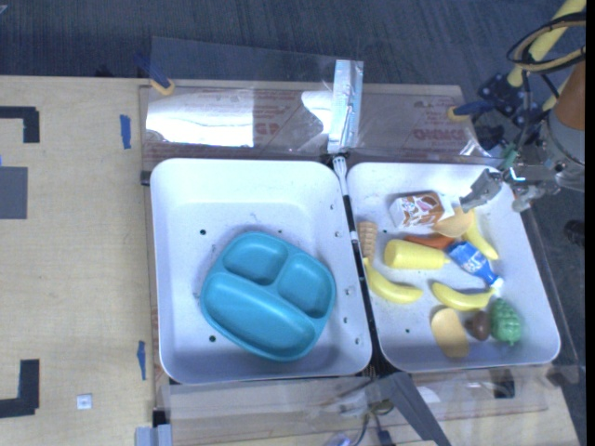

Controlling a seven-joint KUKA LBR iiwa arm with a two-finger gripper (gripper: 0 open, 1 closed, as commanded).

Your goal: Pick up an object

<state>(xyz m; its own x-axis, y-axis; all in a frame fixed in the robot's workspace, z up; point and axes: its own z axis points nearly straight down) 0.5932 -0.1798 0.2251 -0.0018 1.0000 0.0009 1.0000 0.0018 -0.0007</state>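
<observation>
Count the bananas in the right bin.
2 clear ones: a banana at the left side beside the yellow bottle, and another banana near the middle, left of the green toy. A third yellow curved piece by the blue packet may be another; the pile could hide more.

Two bins sit side by side on a bench: the left bin [177, 193] holds a divided tray [268, 293]. The right bin [539, 333] holds a cluster of play food, a bottle [418, 255] at centre, bananas [390, 286] beneath it, a packet [416, 209] behind.
</observation>
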